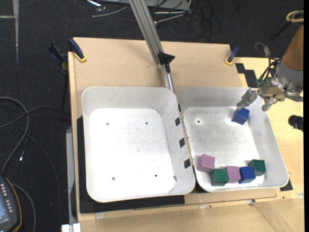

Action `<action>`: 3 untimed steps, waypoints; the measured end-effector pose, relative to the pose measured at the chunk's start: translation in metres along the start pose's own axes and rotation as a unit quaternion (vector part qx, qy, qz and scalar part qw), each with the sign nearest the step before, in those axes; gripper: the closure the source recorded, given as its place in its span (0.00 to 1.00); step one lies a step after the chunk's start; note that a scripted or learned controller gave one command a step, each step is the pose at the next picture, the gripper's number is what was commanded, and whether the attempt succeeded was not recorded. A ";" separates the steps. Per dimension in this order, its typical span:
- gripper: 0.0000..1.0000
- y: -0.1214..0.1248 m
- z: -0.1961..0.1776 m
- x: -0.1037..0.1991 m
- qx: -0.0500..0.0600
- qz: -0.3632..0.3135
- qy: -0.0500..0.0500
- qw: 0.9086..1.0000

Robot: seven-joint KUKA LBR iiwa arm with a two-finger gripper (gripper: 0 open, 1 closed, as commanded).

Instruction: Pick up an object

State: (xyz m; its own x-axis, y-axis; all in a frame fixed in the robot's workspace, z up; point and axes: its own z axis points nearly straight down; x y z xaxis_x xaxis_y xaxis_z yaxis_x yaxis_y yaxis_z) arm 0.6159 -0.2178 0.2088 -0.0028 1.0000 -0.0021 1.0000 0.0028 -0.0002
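A blue cube (240, 116) sits in the right bin (212, 92), near its far right corner. My gripper (252, 107) hangs just above and to the right of it, with the fingers spread open. The left fingertip (243, 103) is right at the cube's top edge, and the cube is not between the fingers. Along the bin's near right edge lies a cluster: a pink cube (206, 162), a green cube (219, 176), a second pink cube (233, 173), another blue cube (247, 174) and a second green cube (258, 166).
The left bin (125, 149) lies beside the right one. A metal pole (147, 28) slants down to the gap between the bins at the far side. Clamps sit at the bench's far corners, and cables lie on the floor at the left.
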 end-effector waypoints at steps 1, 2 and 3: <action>0.00 0.036 0.087 -0.006 -0.002 0.001 0.000 1.000; 1.00 0.036 0.080 -0.005 -0.002 0.000 -0.001 1.000; 1.00 0.059 0.071 0.065 -0.002 -0.003 0.002 1.000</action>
